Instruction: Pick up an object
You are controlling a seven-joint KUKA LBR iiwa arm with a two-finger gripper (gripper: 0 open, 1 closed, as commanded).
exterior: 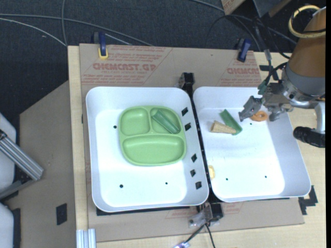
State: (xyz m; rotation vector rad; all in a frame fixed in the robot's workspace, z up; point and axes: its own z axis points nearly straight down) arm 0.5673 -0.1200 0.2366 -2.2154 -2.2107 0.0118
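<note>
The right bin [258,185] holds a tan wedge [221,127] with a green strip [230,121] lying against it, near the bin's upper middle. A small orange piece [260,116] lies just right of them. My gripper [262,110] hovers over the orange piece at the bin's upper right, its fingers [249,107] spread open on either side of it, and whether they touch it cannot be told. A green divided plate [152,150] sits in the left bin [103,185], with a green object [166,120] in its upper right compartment.
A black divider with clips [192,138] runs between the two bins. A small yellow bit [211,172] sits at the right bin's left rim. Blue clamps [103,44] hold the board at the back. Cables trail behind the bench.
</note>
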